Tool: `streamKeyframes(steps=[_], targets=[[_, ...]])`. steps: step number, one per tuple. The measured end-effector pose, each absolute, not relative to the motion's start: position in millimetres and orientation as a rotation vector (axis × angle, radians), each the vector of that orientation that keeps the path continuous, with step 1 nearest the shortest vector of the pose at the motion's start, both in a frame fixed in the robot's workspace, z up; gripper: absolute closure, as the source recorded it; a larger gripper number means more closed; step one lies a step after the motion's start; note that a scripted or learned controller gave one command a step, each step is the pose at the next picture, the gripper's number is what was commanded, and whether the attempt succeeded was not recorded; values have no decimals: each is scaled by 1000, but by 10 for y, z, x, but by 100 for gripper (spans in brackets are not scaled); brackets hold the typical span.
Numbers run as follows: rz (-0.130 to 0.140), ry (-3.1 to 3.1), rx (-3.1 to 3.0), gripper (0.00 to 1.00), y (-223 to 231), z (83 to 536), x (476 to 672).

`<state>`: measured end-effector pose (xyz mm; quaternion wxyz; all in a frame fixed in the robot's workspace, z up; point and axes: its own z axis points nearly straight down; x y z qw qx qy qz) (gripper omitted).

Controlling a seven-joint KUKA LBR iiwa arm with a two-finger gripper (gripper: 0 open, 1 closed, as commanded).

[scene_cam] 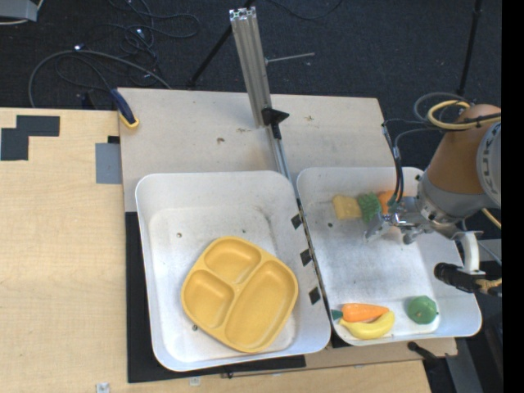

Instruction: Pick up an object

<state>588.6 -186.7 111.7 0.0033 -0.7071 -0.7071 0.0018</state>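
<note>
Banana [370,326] at near rim; pincer [391,222] above open centre.

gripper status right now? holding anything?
Hand: in the right bin, beside the yellow and green toy; nothing visibly held, and its state cannot be told.

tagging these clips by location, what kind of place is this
Most likely a robotics lab bench: a grey arm reaches over two white bins holding toy food and a yellow divided plate, with cables trailing across dark carpet behind.
</note>
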Motion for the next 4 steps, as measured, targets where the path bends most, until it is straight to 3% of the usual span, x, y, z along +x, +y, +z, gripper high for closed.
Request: streamKeyframes(steps=[1, 3, 4], targets=[[4, -2217, -2221, 100, -1880, 1254, 5893], [-3, -2225, -2224, 100, -1992, 2460, 5837], [0, -2223, -2220, 100, -1996, 2499, 5839]])
